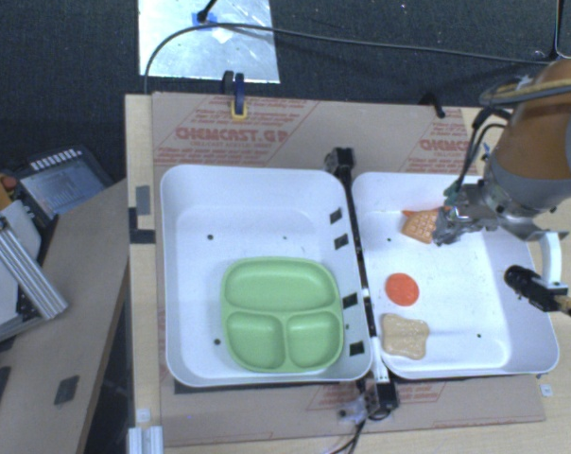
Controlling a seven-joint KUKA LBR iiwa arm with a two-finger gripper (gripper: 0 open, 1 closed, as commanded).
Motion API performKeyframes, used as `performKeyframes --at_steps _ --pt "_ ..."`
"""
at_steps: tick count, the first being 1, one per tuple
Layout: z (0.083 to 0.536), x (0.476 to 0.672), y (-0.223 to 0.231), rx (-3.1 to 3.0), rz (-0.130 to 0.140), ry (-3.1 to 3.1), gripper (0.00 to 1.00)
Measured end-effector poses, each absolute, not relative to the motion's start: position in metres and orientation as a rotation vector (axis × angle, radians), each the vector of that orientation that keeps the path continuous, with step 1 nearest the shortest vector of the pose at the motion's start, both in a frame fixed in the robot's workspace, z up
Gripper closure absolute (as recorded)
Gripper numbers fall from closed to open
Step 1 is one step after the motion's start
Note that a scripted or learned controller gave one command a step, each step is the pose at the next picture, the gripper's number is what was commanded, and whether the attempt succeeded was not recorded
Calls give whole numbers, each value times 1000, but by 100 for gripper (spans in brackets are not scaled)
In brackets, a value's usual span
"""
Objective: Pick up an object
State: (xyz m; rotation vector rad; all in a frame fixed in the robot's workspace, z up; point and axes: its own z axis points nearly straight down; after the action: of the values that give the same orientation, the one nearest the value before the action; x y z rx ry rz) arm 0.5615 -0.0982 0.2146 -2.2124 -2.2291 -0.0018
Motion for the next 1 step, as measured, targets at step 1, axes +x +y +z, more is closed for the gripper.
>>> performKeyframes --at_steps 1 --pt "227 553 -48 -2211 -5 -2232 100"
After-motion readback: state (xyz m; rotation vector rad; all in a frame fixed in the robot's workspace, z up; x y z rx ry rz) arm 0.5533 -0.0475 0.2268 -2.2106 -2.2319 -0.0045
